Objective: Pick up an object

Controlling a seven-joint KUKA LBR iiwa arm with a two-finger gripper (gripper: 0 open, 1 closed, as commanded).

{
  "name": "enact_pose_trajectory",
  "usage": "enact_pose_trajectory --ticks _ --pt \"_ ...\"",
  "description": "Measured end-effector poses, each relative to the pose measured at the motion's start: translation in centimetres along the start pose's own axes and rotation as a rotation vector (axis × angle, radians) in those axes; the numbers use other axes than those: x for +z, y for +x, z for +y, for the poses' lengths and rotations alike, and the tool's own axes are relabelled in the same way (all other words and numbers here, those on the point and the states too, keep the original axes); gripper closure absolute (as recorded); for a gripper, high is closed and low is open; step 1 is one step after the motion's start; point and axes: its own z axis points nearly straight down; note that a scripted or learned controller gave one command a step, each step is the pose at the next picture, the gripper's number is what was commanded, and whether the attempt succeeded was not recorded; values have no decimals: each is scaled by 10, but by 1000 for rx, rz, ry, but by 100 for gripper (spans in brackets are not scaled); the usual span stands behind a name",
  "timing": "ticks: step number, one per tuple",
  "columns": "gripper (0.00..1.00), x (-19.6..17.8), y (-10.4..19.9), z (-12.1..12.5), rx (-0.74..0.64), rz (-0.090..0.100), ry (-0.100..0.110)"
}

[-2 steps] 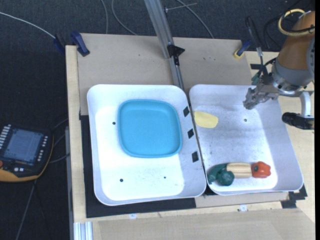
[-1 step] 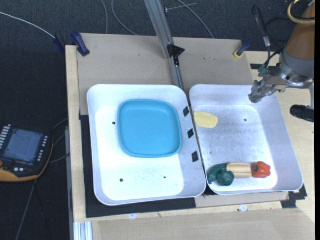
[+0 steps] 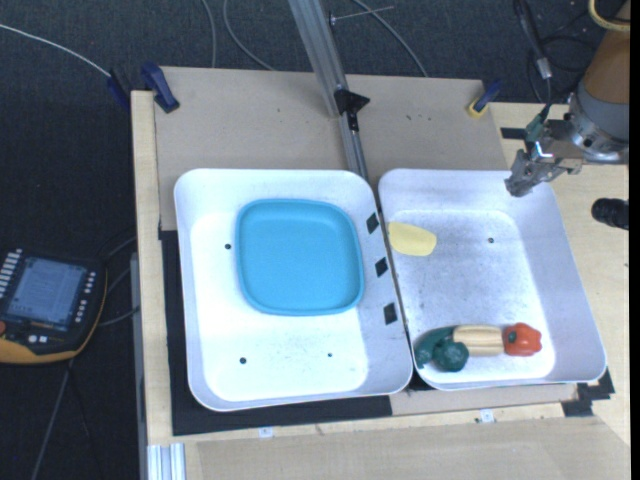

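In the right bin (image 3: 560, 268) lie a yellow piece (image 3: 411, 239) near the far left corner and, along the near wall, a dark green object (image 3: 442, 352), a tan stick-like piece (image 3: 479, 340) and a red object (image 3: 521, 339) in a row. My gripper (image 3: 523, 179) hangs above the bin's far right corner, well away from all of them, with nothing seen between its fingers. The left bin (image 3: 200, 268) bears a blue square plate (image 3: 299, 256).
A metal pole (image 3: 320, 38) slants down to the gap between the bins. Blue and yellow clamps (image 3: 160, 86) sit at the board's far corners. A handheld pendant (image 3: 45, 298) lies on the floor at left, with cables across the dark carpet.
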Motion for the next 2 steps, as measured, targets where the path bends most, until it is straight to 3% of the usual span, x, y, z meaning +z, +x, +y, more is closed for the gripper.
enact_pose_trajectory --ticks 2 --pt "100 11 92 -38 -3 2 3"
